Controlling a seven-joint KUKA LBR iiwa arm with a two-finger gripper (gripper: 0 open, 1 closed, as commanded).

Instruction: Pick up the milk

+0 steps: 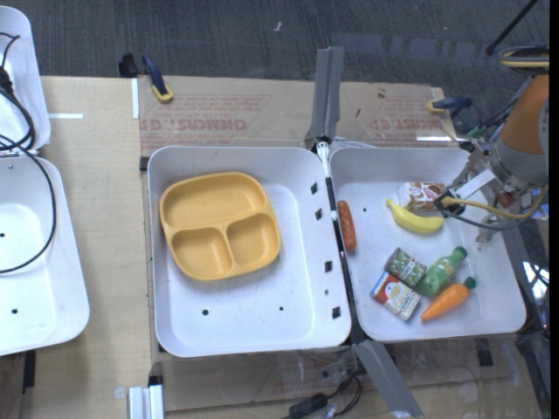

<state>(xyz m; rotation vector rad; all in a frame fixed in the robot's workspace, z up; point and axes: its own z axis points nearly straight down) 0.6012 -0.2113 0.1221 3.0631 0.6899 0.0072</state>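
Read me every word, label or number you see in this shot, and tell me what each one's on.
Nothing here can be quoted with confidence.
Cardboard: red print in two patches, upside down, too blurred to read.
Milk: label too small to read.
Green carton: label too small to read.
Orange-and-white carton: label too small to read.
Bottle: label too small to read.

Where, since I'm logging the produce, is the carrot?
In the camera view, the carrot lies in the right bin near its front edge, beside the green bottle.
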